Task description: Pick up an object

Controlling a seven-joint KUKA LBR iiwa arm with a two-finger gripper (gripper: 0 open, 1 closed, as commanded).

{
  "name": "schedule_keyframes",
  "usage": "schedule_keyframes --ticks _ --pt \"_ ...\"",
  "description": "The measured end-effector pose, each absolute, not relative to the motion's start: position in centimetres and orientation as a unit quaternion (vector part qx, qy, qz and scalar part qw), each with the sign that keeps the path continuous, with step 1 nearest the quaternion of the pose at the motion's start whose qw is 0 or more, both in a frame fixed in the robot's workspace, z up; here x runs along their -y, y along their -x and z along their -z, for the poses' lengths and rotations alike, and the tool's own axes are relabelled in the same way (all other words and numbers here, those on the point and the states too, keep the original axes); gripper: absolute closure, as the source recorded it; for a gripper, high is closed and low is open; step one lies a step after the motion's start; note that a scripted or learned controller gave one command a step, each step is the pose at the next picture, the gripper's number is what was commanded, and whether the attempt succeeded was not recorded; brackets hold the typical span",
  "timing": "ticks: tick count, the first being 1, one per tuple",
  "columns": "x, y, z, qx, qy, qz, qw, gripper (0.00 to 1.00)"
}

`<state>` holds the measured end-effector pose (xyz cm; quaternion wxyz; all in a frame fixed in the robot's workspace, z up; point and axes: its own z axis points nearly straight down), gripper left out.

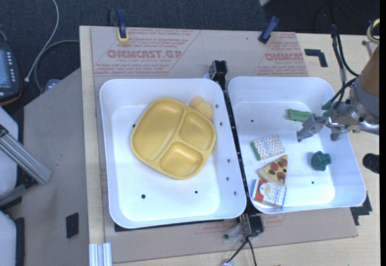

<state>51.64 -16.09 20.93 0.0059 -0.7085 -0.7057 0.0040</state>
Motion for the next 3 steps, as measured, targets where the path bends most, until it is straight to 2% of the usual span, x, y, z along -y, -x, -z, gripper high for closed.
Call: schedule_keyframes --ticks 1,3 --pt "16.1 -51.9 -21.7 0.707 0.707 -0.0001 0.000 0.00" --pt "16.9 -51.6 -10.1 0.707 0.707 -0.0012 0.003 0.00"
